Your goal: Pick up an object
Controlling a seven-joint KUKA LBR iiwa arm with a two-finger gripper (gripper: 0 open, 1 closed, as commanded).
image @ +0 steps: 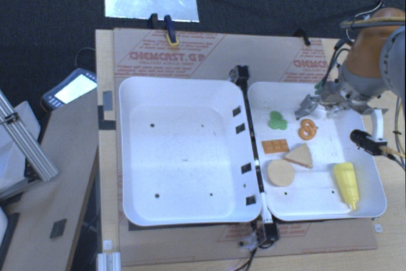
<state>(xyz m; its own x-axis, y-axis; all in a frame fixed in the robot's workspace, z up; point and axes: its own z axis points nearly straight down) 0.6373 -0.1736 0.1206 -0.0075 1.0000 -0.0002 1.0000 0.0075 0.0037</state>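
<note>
Camera view: we see pretzel [307, 129] in right bin [368, 200], just beside gripper [306, 109], not held. Near it: green piece [276, 120], cracker [275, 146], tan wedge [300, 156], round disc [280, 173], yellow corn [346, 184]. Left bin [136, 98] beside, on counter [190, 55].

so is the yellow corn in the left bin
No, the yellow corn lies in the right bin, near its front right corner.
</note>
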